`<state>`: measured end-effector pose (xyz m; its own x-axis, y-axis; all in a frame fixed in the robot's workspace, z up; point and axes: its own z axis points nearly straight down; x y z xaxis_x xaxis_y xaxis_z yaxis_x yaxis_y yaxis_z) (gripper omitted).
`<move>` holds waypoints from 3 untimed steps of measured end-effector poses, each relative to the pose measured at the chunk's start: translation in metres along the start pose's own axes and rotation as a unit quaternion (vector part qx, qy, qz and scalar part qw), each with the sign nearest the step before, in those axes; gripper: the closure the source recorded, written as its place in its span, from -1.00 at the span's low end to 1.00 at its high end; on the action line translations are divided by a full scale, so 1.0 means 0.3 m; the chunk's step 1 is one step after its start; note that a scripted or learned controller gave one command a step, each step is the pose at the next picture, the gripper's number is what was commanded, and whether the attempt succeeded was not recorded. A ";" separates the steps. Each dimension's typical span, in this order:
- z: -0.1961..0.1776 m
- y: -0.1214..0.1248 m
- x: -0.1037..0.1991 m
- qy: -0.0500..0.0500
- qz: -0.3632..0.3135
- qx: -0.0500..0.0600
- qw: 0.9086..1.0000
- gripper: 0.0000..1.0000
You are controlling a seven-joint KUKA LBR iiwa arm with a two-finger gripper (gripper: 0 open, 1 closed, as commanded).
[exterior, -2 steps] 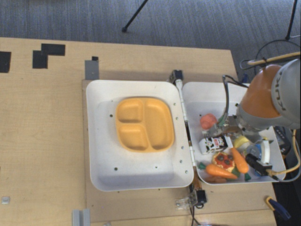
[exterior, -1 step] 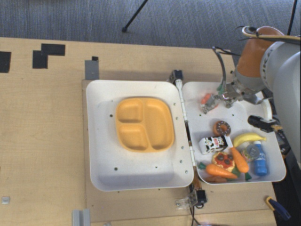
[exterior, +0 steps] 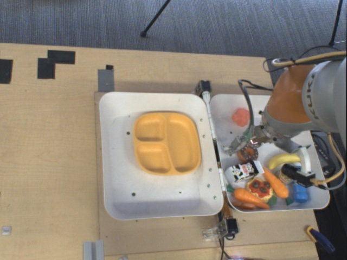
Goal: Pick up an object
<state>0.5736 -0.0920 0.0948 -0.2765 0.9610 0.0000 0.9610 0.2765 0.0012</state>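
Note:
My gripper (exterior: 242, 144) hangs low over the middle of the right bin (exterior: 226, 108), with the arm reaching in from the right. Just below it lies a small brown object (exterior: 249, 154), very close to the gripper; whether they touch is unclear. A pinkish-red ball (exterior: 241, 116) sits behind the gripper. Toward the front are a black-and-white carton (exterior: 243, 171), a yellow banana (exterior: 284, 160), two orange carrots (exterior: 276, 183) (exterior: 250, 198), a red and yellow pizza-like toy (exterior: 259, 187) and a blue block (exterior: 300, 193).
The left bin (exterior: 116, 161) holds a yellow divided plate (exterior: 165, 142). The objects crowd the right bin's front half, close to its rim. A metal clamp (exterior: 204, 88) sits between the bins at the back.

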 end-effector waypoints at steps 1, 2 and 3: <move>-0.036 0.005 -0.001 -0.001 -0.001 -0.002 1.000 1.00; -0.037 0.006 -0.001 -0.001 -0.001 -0.003 1.000 -1.00; 0.024 0.076 -0.038 -0.002 -0.028 -0.002 1.000 -1.00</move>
<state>0.5987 -0.0966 0.0877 -0.3302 0.9439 -0.0036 0.9439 0.3302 0.0061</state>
